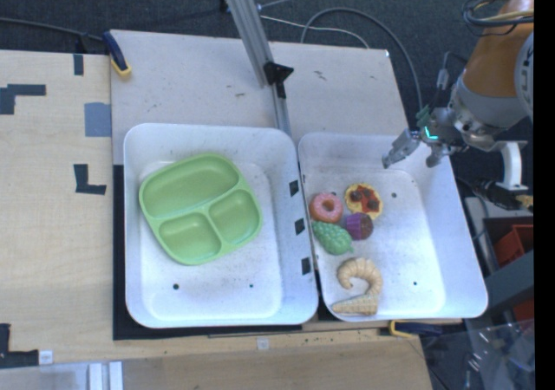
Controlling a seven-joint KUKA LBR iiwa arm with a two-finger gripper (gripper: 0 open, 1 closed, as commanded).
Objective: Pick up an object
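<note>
- Five toys clumped in the right bin [451, 232]: donut [327, 206] touches green piece [333, 238], so a grab could slip.
- Gripper [414, 151] hovers above the bin's far corner; grip state unclear, can't tell.

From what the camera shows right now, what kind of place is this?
Probably a robotics lab bench set up for pick-up trials: two shallow white bins, the left bin holding a green divided plate and the right bin toy food such as a pink donut, with the arm's gripper at its far edge.
</note>
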